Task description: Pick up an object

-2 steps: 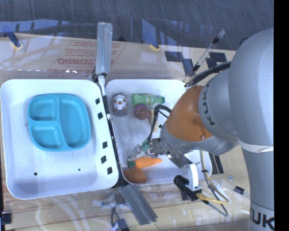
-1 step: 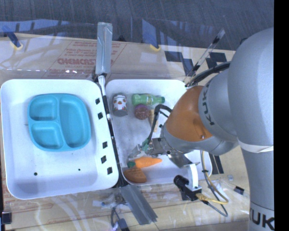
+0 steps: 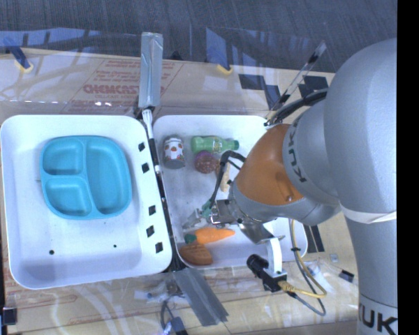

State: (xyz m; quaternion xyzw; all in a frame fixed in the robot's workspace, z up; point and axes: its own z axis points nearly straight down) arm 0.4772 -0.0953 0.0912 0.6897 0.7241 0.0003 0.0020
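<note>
Over the right bin point(image 3: 169, 187): gripper point(image 3: 208, 216) beside carrot point(image 3: 214, 234).
Finger state could not be determined; wrist hung low, apparently for grasping.

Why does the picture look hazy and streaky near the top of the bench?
In the camera view, clear plastic sheeting behind the bins catches the light, giving pale glare streaks; the left bin looks evenly lit with soft shadows; the big grey arm, close to the lens, looks slightly soft.
</note>
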